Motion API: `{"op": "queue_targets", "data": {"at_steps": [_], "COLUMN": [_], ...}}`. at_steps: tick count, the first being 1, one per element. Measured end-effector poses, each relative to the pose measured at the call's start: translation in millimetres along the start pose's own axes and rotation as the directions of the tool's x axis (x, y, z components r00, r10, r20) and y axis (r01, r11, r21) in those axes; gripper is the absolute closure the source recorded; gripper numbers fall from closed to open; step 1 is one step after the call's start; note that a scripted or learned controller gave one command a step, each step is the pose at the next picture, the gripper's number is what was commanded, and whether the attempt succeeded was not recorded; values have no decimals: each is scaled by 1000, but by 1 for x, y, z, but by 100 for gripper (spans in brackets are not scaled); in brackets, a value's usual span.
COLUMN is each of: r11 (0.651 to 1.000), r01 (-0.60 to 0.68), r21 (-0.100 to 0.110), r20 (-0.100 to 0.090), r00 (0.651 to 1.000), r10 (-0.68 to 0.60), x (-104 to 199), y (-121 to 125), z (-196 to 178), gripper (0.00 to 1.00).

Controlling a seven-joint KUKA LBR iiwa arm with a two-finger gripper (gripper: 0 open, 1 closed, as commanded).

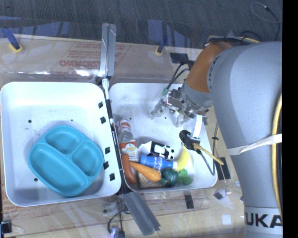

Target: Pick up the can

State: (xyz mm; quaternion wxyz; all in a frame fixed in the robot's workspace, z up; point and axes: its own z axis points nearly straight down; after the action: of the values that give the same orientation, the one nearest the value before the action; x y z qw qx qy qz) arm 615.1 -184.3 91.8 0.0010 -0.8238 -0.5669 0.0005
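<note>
The can [124,131], small and silvery with a reddish label, lies against the left wall of the right bin [139,94]. My gripper [167,114] hangs over the bare upper middle of that bin, up and to the right of the can and well apart from it. Its fingers [155,113] are spread open with nothing between them. The grey arm with its orange band comes in from the right and covers the bin's right rim.
Below the can lies a pile: a white-and-red packet [129,147], a black-and-white cow toy [159,148], a blue bottle [156,161], a carrot [147,171], a banana [184,158] and green vegetables [182,178]. The left bin [20,98] holds a blue divided plate [65,158].
</note>
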Motion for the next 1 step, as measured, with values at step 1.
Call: {"op": "queue_targets", "data": {"at_steps": [1], "r11": [1000], "r01": [11], "r21": [3], "r20": [0], "r00": [1000], "r10": [-11], "x": [3], "y": [0], "z": [-10], "gripper": [100]}}
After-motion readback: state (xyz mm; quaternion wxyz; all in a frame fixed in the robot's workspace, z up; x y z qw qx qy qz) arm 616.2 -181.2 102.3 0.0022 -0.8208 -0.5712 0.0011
